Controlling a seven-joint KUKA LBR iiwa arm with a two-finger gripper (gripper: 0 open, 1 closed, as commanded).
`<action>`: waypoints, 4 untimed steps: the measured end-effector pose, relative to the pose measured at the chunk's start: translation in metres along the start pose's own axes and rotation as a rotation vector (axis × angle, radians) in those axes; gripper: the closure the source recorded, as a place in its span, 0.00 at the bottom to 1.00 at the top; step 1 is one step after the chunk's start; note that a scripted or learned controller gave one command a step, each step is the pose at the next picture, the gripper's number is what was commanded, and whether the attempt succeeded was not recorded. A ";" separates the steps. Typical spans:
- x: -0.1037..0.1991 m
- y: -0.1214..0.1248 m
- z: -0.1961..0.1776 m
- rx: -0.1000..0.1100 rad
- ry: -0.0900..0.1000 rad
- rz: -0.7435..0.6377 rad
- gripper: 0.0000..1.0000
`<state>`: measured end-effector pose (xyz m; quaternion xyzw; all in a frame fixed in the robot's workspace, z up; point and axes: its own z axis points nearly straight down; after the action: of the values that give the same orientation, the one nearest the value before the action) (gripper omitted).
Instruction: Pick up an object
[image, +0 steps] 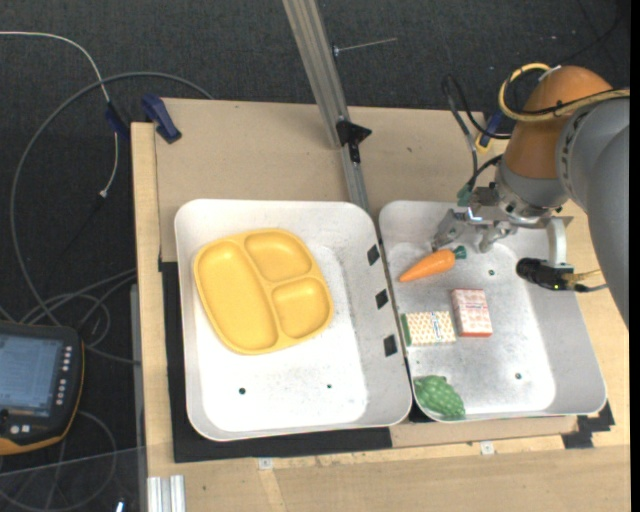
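Camera view, looking down on both bins: the carrot (430, 265) lies in the right bin (560, 370), near that bin's upper left corner, its orange tip pointing down-left and its green stem end pointing up-right. Right at that stem end sits the gripper (462, 240), low over the bin floor, and the green top looks to be touching or tucked just under it. Whether the fingers are apart or closed, I cannot tell; the wrist hardware blocks them from this angle. Above the gripper the arm (580, 130) comes in from the right, orange band showing over the grey wrist.

Moving out across the same bin: a small pink-and-red box (471, 312) lies just below the carrot, and a patterned card packet (429, 327) sits just beside it on the left. Down at the bin's lower left edge, a green leafy item (440, 397) rests against the rim, well apart from the carrot.

Over in the left bin (300, 390), a yellow divided plate (262, 290) with three compartments lies flat, tilted a little.
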<state>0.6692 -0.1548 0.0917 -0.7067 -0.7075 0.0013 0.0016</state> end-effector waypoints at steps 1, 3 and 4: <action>0.000 0.002 -0.014 -0.005 -0.001 -0.001 1.00; 0.011 0.002 -0.115 -0.012 -0.001 -0.001 1.00; 0.011 0.004 -0.155 -0.011 -0.002 -0.001 1.00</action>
<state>0.6735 -0.1439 0.2465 -0.7065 -0.7077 -0.0021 -0.0029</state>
